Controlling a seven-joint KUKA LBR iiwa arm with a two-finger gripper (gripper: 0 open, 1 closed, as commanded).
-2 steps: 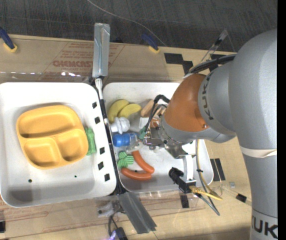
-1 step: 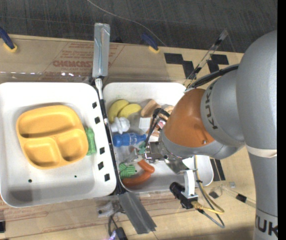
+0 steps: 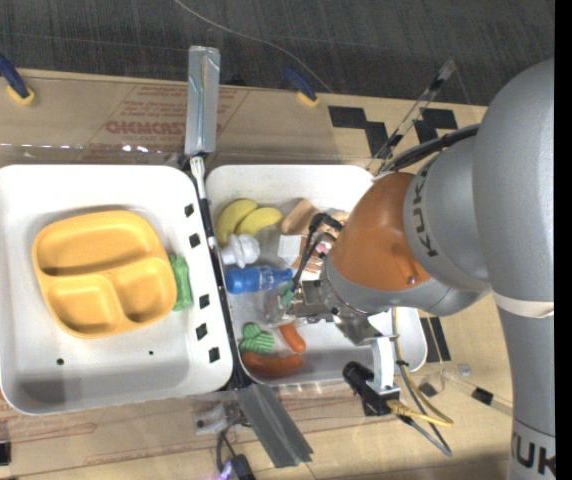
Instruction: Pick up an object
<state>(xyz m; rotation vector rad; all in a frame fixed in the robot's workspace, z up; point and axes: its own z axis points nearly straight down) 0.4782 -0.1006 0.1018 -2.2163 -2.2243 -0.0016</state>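
The tool (image 3: 288, 306) hangs low in the right bin (image 3: 266, 180), over the blue bottle (image 3: 256, 278) and toy carrot (image 3: 292, 339). I cannot tell how it is set. It should settle squarely on one item, clear of the bananas (image 3: 242, 218).

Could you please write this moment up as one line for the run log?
arm: over right bin | gripper: low among blue bottle, bananas, carrot | grasp: none seen | left bin: yellow tray
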